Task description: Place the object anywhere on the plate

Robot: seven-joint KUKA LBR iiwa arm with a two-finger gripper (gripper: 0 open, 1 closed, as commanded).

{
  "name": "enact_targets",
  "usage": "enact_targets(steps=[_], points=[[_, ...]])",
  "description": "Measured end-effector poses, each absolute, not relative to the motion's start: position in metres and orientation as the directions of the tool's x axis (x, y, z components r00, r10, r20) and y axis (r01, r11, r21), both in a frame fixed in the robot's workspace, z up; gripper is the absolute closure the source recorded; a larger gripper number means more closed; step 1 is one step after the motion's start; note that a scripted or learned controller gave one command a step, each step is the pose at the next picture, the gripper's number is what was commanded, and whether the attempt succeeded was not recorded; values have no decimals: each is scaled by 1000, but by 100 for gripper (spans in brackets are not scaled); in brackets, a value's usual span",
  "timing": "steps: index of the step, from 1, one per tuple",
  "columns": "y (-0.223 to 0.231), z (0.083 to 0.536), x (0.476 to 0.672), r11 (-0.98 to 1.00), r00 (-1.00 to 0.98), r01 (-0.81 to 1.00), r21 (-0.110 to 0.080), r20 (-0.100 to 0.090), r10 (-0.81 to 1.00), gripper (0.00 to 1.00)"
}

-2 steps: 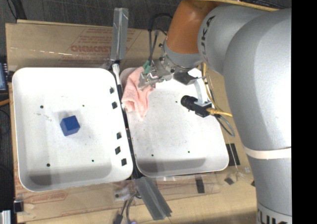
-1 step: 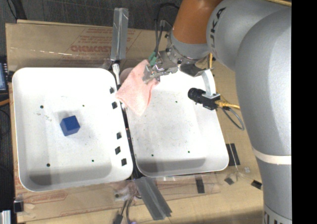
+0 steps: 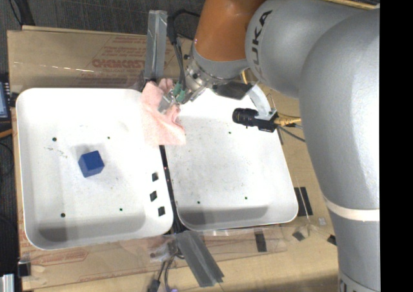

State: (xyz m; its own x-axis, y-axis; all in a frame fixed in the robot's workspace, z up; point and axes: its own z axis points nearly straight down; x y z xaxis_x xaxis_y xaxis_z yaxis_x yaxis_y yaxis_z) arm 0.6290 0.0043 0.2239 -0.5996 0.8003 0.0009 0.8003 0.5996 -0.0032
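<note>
Pink crumpled cloth (image 3: 161,116) pinched in the claw (image 3: 175,98) over the ridge between the two bins.
Claw fingers close on the cloth's upper edge; the cloth drapes below onto both rims. A small blue cube (image 3: 91,163) lies in the left white bin (image 3: 39,219), well apart from the claw.

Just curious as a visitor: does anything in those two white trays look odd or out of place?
Yes. A pink cloth lies crumpled across the divide between the left bin and the right bin, draped over both rims, right by the robot's hand. The blue cube sits neatly in the left bin.
</note>
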Motion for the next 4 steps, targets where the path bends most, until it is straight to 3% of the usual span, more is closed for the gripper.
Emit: enact_targets(steps=[1,2,3,4], points=[[45,230,625,865,-865,502,-3,3,502,100],[90,226,613,993,-993,121,-2,5,121,100],[141,229,613,1000,-1000,-2,-1,-2,-2,100],[141,230,613,1000,-1000,-1,-1,-2,-1,0]])
